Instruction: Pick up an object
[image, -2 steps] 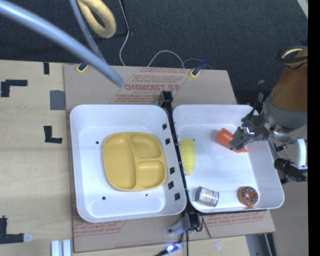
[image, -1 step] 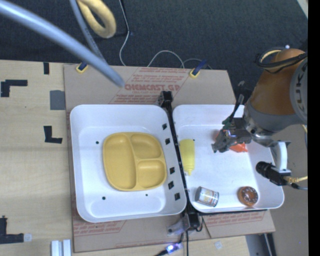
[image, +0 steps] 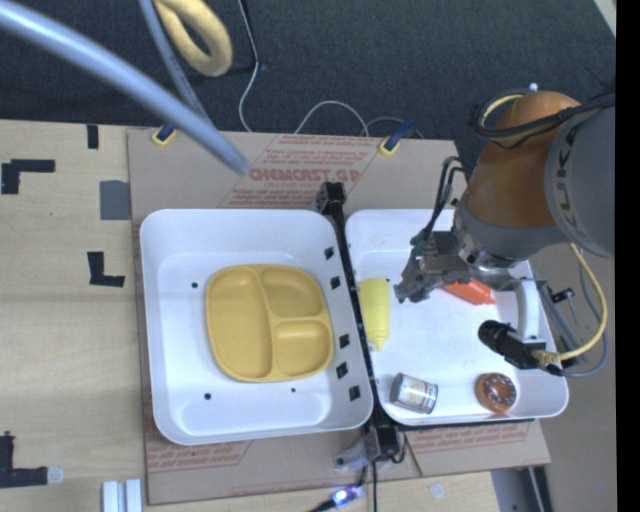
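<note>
The tool (image: 415, 285) hangs beside the orange object (image: 470, 292); its state I cannot tell. Closing off-centre could nudge it away.

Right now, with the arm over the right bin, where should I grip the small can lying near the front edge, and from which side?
Grip the can across its round body, coming straight down from above. It lies on its side with open floor around it; the donut sits apart to its right, so fingers likely fit either side.
</note>
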